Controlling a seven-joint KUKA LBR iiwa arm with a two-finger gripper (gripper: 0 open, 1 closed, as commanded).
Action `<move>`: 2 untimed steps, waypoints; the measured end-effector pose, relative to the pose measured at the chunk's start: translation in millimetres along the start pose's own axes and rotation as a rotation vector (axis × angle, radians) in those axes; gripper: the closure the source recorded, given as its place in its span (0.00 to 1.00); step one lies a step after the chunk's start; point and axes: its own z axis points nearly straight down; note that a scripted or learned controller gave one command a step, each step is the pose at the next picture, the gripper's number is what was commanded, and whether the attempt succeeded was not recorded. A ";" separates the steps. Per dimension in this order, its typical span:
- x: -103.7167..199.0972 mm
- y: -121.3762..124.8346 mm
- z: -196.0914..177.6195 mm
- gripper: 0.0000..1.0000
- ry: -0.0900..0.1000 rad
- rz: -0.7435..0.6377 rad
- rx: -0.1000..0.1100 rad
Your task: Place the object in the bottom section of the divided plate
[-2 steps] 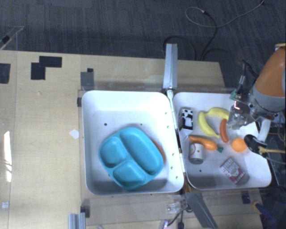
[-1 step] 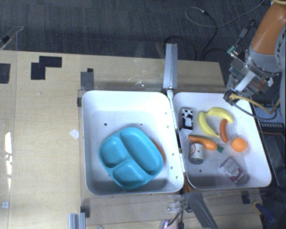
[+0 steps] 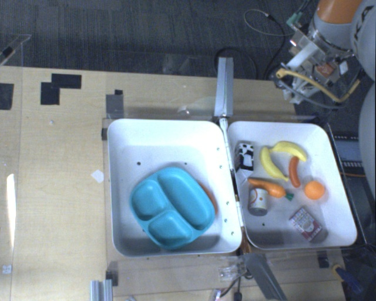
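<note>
Six objects in right bin (image 3: 335, 176), well below pincer (image 3: 294, 70), untouched

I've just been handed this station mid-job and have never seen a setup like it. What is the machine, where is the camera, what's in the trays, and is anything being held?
One camera looks down at a slant on a wooden bench with two shallow white bins side by side. The machine is a grey robot arm with an orange band, reaching in from the upper right; its gripper hangs above the bench, beyond the right bin's far corner. I cannot tell if it is open or shut, and I see nothing held in it.

The left bin holds a blue divided plate with three sections, with nothing in them.

The right bin holds loose items: a banana, an orange, a carrot, a reddish sausage-shaped piece, a small can, a black-and-white box and a flat packet. Nothing has been moved to the plate yet.
</note>
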 end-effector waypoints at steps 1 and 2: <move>23.5 -29.6 -64.3 1.00 0.001 -0.061 0.000; 31.6 -87.0 141.2 1.00 -0.003 -0.145 0.004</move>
